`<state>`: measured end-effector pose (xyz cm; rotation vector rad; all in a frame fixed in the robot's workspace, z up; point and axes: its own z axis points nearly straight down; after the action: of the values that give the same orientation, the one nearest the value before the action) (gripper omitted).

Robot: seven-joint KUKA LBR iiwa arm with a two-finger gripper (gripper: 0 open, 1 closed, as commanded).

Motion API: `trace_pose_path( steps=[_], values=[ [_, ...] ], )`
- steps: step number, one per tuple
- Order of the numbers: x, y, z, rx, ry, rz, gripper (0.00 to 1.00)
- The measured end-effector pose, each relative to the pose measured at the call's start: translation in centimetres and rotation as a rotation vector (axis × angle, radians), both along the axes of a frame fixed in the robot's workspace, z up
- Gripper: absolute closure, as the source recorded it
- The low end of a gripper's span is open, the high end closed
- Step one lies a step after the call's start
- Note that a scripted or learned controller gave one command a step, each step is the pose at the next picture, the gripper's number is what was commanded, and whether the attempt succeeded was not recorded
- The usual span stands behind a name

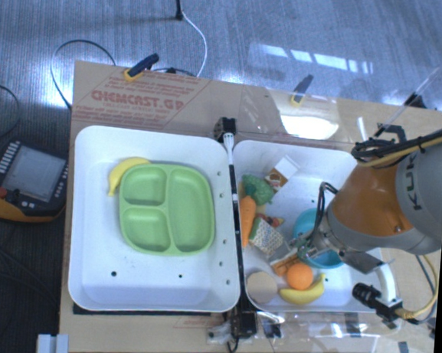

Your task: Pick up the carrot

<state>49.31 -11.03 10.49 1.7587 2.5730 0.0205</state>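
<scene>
Robotics lab bench
Teach pendant and loose cables on the grey floor, white bins on a cardboard-topped bench

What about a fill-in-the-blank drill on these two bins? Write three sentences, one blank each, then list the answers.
1. The carrot lies in the ____ bin, against the wall between the bins.
2. The divided plate in the left bin is ____ in colour.
3. The banana in the left bin touches the plate's ____ edge.

Answers: right; green; left
</scene>
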Motion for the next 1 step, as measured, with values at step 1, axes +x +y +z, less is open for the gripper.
trace_pose_path(
  steps=[1],
  values=[
    [-0.96,6.24,7.85,0.006,0.030,-0.239,1.00]
  ],
)
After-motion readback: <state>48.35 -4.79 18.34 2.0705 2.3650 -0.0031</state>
